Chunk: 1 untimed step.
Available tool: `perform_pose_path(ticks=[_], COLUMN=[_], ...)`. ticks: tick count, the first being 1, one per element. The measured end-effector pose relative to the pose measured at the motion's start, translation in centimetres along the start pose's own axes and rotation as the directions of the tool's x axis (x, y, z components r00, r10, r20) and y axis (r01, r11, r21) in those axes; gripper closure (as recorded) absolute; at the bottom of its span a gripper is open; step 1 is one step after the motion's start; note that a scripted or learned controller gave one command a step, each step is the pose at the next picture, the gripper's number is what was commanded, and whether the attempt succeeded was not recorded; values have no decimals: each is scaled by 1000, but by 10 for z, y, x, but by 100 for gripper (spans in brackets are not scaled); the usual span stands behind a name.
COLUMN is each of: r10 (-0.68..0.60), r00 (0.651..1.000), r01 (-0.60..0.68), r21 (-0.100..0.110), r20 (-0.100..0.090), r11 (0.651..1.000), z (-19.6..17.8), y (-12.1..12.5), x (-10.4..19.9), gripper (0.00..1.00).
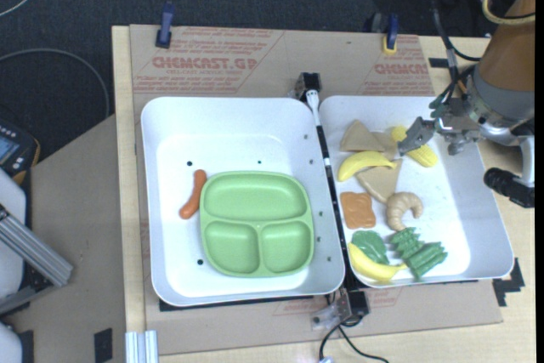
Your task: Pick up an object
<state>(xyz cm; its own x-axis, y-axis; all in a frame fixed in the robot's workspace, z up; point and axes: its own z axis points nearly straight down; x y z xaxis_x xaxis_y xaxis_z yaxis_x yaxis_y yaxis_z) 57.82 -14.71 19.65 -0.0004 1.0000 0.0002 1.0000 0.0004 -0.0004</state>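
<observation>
Hovering beside the banana (367, 164), the tool (418, 137), grip state unclear, may snag crowded neighbouring toys instead.

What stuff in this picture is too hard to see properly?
- Gripper, camera view: too small and blurred to tell open from shut.
- Yellow toy beneath it: partly covered by the gripper.
- Arm: cut off by the right edge.
- Lower banana: partly under the green leaf.
</observation>
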Motion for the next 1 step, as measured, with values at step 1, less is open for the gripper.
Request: perform_pose_path(ticks=[1], r10=[-1], r00=[1000], r01=[1], r21=[-13], r20=[-2], r11=[1000], z=[96], y=[55], x=[38], gripper=[0])
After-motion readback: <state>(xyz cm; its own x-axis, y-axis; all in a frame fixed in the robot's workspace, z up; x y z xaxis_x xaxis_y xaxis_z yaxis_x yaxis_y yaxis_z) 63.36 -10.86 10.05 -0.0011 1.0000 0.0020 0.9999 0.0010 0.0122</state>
